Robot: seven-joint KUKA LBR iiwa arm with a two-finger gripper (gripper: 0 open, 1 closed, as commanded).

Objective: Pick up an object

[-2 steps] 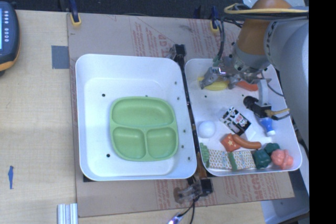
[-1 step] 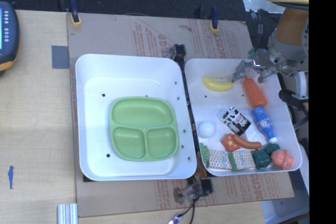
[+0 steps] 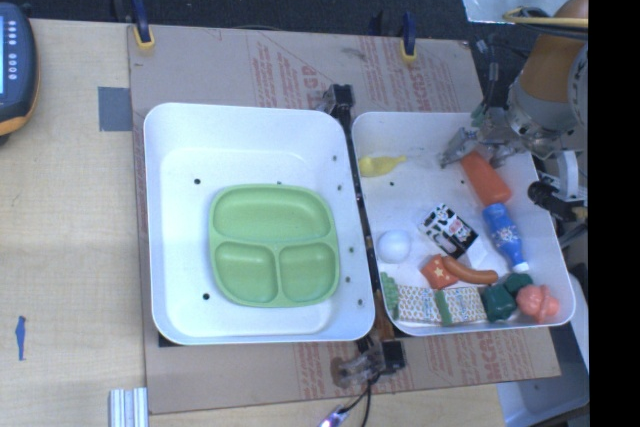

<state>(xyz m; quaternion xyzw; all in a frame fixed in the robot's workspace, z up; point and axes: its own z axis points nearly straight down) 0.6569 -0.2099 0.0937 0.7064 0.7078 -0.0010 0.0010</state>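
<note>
Orange cylinder [image 3: 486,179] beneath end effector [image 3: 478,143]

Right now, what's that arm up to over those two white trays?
The robot arm is reaching in over the right bin, its gripper low beside an orange block, apparently about to grab something. That bin also holds a white ball, a blue bottle and other small toys. The left bin holds a green divided plate.

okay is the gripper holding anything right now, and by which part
Cannot be told. The gripper sits at the upper end of the orange block, but a grip isn't visible.
</note>
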